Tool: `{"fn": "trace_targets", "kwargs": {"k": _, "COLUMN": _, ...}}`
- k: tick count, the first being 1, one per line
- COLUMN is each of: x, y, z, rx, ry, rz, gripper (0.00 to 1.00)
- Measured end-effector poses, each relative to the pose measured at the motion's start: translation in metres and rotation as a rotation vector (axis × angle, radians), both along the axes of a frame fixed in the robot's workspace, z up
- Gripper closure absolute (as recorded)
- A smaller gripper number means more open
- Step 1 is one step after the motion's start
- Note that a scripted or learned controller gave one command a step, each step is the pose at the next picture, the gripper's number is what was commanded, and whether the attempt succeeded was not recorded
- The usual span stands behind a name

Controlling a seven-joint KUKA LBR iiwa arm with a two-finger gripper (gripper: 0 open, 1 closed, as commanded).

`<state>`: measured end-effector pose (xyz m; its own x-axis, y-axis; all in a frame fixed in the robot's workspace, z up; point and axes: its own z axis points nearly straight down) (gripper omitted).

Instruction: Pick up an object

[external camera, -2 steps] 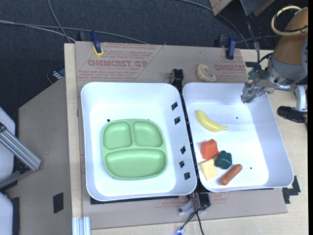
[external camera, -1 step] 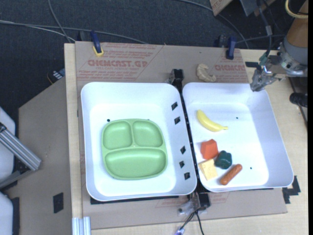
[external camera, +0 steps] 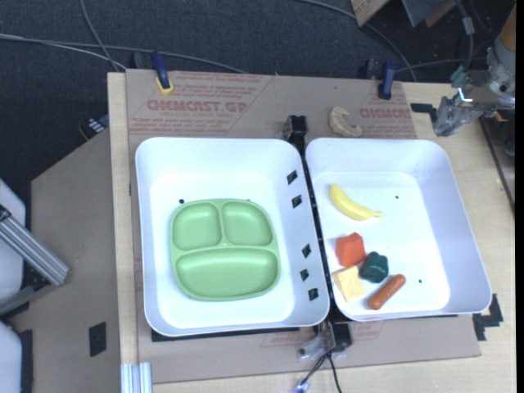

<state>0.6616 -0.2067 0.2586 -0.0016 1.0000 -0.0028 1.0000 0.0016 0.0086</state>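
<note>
Resting at the far right corner, away from both bins

Hovering at the upper right of the camera view, the tool (external camera: pixel 452 115) sits beyond the far right corner of the right bin (external camera: pixel 458 219), above the tabletop (external camera: pixel 205 101) edge. Little of the arm is visible, just the grey metallic end part, and I cannot tell whether its fingers are apart or together.

All objects lie below and to the left of the tool, inside the right bin. The yellow banana (external camera: pixel 354 204) is the nearest one to it. Further from the tool comes a tight group: the red block (external camera: pixel 351 249), the dark teal piece (external camera: pixel 375 267) touching it, the pale yellow cube (external camera: pixel 348 283) and the orange sausage (external camera: pixel 386 292). Nothing is between the fingers, as far as I can see.

Well apart from the tool, in the left bin (external camera: pixel 164 162), lies a green divided plate (external camera: pixel 224 249). A small beige object (external camera: pixel 344 121) rests on the tabletop to the left of the tool, outside the bins.
</note>
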Motion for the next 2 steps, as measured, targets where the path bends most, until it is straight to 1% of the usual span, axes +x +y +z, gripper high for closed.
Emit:
{"fn": "trace_targets", "kwargs": {"k": 1, "x": -0.025, "y": 0.051, "z": 0.005, "rx": 0.005, "ry": 0.012, "rz": 0.002, "gripper": 1.00}}
{"fn": "trace_targets", "kwargs": {"k": 2, "x": -0.032, "y": 0.100, "z": 0.004, "rx": 0.005, "ry": 0.011, "rz": 0.004, "gripper": 1.00}}
